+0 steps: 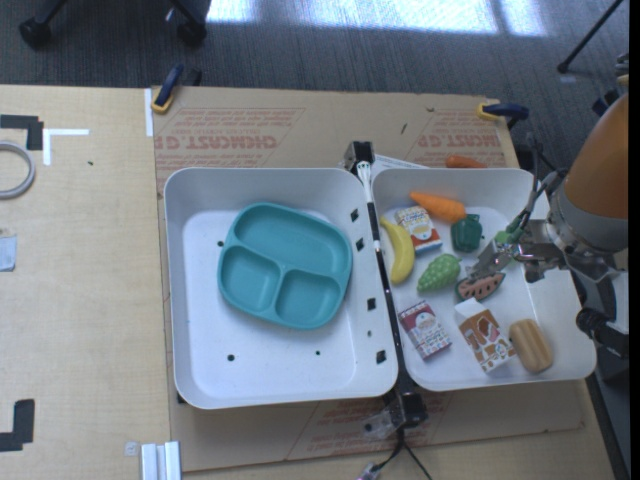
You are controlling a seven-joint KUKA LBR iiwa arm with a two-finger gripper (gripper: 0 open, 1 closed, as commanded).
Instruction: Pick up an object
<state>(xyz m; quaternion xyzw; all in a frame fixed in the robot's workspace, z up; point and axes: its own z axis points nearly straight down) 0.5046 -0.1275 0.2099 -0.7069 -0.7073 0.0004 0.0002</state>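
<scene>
step in hand: approach for a grasp, judged from the pose; the gripper (493,264) hangs low in the right bin (560,368), reaching in from the bin's right side, just above or touching a dark watermelon-slice toy (480,287). state of the fingers: too small and dark against the toys to read, so spread or pressed together cannot be told, and nothing is visibly pinched between them. next move, as a judgement: settle over one item, most likely the watermelon slice or the green leafy toy (438,272) just left of it, close firmly and lift straight up, keeping clear of the crowded neighbours. contents of the right bin, counted: one banana (398,251) at its left wall; one carrot (438,206) near its far wall; one dark green pepper-like toy (466,234); one green leafy toy; one watermelon slice; three small printed cartons (418,228) (424,329) (485,340), one far, two near; one tan bread-like roll (531,346) at the near right corner. contents of the left bin (190,368), sharing a wall with the right bin: one teal divided tray (285,265), three compartments. outside the bins, on the surface beyond the right bin's far wall: one small orange item (464,162), kind uncertain.
</scene>
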